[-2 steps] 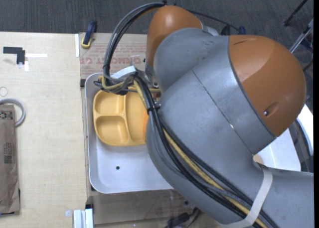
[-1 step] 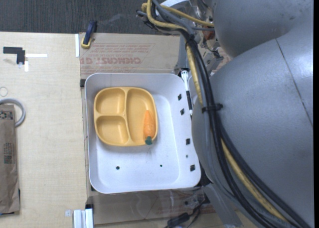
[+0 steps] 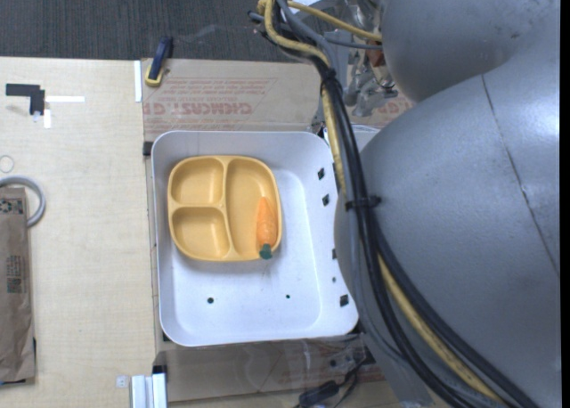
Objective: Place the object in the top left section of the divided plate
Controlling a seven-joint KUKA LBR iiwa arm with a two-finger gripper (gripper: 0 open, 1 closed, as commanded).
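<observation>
A yellow divided plate lies in the left white bin. It has two small sections on its left, one above the other, and one large section on its right. An orange carrot with a green tip lies lengthwise in the large right section, near the plate's right rim. The grey arm covers the right half of the view, with a bundle of cables running down along its left side. Its gripper end is near the top of the view, behind the cables.
Cardboard lies behind the bin, with a blue and yellow tool at its left corner. A brown paper bag and a grey ring sit on the wooden bench at far left. The cables hang over the bin's right wall.
</observation>
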